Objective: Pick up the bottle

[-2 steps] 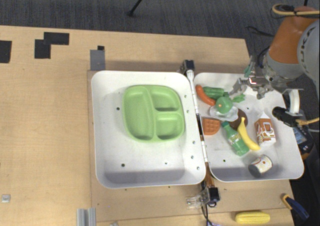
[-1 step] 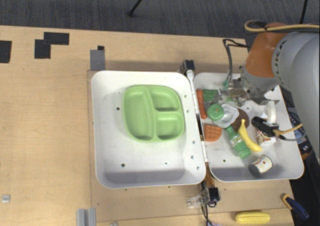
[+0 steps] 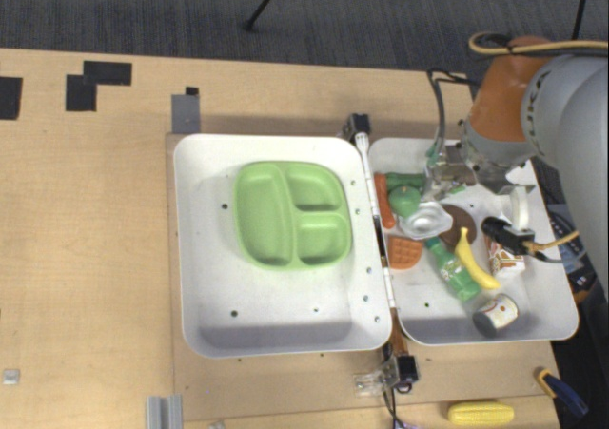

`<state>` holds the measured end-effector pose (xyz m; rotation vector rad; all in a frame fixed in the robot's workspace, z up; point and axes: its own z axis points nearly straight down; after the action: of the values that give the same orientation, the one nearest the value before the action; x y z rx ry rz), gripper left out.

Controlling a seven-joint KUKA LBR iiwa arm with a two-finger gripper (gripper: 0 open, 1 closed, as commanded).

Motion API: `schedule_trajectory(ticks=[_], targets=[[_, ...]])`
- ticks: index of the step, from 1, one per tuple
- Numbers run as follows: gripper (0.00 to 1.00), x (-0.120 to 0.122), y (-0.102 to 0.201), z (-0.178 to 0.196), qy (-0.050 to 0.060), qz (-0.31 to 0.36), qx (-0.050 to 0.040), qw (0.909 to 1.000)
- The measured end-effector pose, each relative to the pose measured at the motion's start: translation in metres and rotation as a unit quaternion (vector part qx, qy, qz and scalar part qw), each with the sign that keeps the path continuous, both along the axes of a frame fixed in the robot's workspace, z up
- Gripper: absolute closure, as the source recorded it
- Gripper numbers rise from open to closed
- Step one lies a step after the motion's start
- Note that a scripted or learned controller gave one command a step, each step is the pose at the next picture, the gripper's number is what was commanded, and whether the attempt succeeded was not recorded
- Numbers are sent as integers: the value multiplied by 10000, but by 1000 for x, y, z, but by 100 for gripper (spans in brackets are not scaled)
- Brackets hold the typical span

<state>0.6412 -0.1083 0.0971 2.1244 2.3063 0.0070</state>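
The bottle (image 3: 458, 278) is green and see-through. It lies on its side in the right bin (image 3: 542, 318), pointing toward the front right, with a yellow banana (image 3: 475, 263) resting across its right side. My gripper (image 3: 439, 185) hangs over the back half of that bin, above a shiny silver cup (image 3: 423, 222). It is a short way behind the bottle and apart from it. Nothing is visibly held.
Around the bottle in the right bin lie an orange waffle piece (image 3: 404, 253), an orange carrot (image 3: 383, 199), a green toy (image 3: 404, 197), a brown disc (image 3: 463, 223), a grey can (image 3: 495, 314) and a small packet (image 3: 506, 263). The left bin (image 3: 205, 322) holds a green divided plate (image 3: 290, 213).
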Motion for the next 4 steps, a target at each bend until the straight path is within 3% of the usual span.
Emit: schedule_trajectory(ticks=[1,2,3,4], targets=[[100,-64,3,-9,-22,-1247,8,9922],[100,-105,36,150,10,-914,7,9958],[100,-154,79,102,32,-50,7,10000],[0,-154,79,103,30,-50,6,10000]])
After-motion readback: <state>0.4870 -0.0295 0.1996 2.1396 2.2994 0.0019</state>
